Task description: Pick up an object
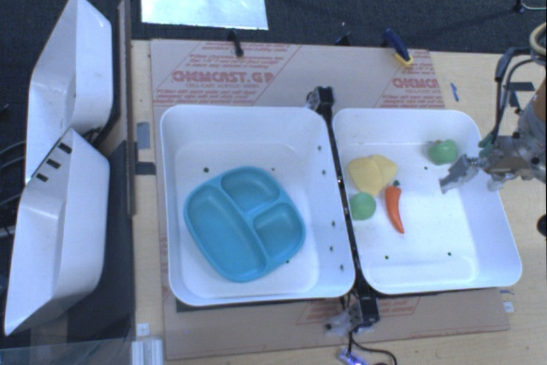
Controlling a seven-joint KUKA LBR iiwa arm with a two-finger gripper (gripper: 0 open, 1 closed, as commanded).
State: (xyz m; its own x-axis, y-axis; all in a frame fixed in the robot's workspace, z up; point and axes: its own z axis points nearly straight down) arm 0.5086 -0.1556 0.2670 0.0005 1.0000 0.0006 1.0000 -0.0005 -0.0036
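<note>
The right bin (pixel 444 269) holds a yellow lumpy toy (pixel 371 173), a small green ball (pixel 362 206) touching its lower edge, an orange carrot (pixel 394 208) lying beside them, and a green round fruit (pixel 442 151) near the far right corner. My gripper (pixel 457 173) hangs over the right bin's right side, just below and right of the green fruit, with nothing visibly held. The arm enters from the right edge.
The left bin (pixel 197 132) carries a blue divided plate (pixel 244 222). A black clamp (pixel 323 99) sits where the bins meet. Two spare white bins (pixel 64 184) lie off the bench at the left. A blue clip (pixel 398 47) rests on the board behind.
</note>
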